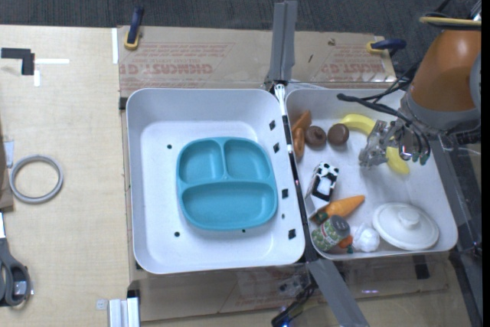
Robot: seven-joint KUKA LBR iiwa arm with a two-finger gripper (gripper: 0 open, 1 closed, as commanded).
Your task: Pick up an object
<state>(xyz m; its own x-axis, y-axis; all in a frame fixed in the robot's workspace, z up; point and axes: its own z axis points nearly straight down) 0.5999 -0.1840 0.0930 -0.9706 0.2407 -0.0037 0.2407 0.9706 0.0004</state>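
The gripper [377, 153] is hovering over the banana [366, 127] near the right bin's [448, 203] far edge, apparently lining up a grasp. How its fingers are standing, I cannot tell. Next it is needing to straddle the banana and close.

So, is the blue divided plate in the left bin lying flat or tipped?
Flat. The blue divided plate lies face up on the floor of the left bin, all three compartments showing evenly, with nothing in them.
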